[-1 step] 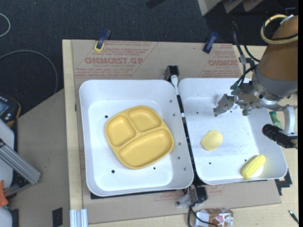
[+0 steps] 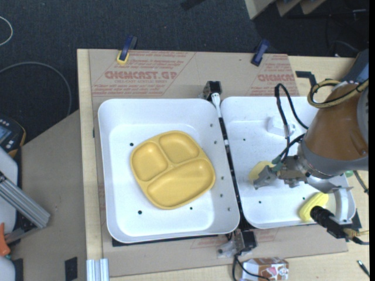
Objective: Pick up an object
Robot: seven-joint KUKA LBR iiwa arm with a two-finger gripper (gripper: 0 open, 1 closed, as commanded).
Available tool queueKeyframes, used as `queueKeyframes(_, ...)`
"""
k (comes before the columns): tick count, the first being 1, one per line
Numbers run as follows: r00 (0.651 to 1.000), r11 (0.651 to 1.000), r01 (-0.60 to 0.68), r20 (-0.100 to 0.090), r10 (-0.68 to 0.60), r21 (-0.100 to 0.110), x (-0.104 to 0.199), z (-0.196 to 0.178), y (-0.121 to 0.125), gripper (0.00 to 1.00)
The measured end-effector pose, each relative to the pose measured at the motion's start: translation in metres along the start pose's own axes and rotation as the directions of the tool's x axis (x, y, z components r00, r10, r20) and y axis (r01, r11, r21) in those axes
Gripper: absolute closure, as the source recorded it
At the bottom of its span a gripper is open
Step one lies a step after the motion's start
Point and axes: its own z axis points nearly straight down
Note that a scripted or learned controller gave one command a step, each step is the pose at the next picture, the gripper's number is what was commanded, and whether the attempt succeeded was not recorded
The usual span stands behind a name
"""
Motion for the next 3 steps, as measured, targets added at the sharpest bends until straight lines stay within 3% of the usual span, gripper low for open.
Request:
queueKeyframes(1,1.000,1.000,-0.003,0.011,0.004,-0.017,-0.105,0.059,0.044,0.00)
queueKeyframes(2,1.000,1.000,0.001,0.007,-0.001,-0.020,-0.098,0.045,0.044,1.00)
queueKeyframes(3,1.000,1.000,0.007,0.007,-0.007,-0.028,-0.067,-0.083,0.037,1.00)
